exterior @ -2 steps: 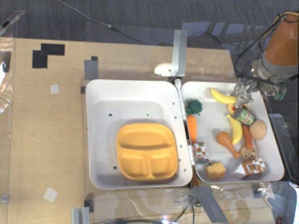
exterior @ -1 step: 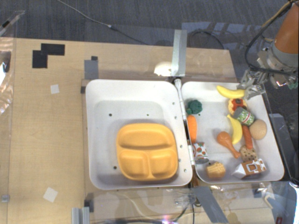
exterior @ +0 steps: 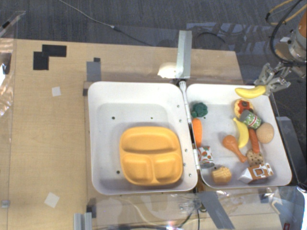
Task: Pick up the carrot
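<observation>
Gripper (exterior: 274,76) at far bin corner, fingers look spread, nothing held; carrot (exterior: 197,131) hugs divider wall, awkward grab, could slip.

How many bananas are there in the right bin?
2. One banana lies at the far rim of the right bin, just beside the gripper. The other banana lies mid-bin among the toys. More could be hidden under the pile.

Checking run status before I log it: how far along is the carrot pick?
Done: nothing yet. The carrot lies in the right bin against its left wall, below the broccoli. In hand: nothing; the gripper sits at the bin's top right corner, beside a banana. Left: travel across the bin, descend, grasp, lift.
</observation>
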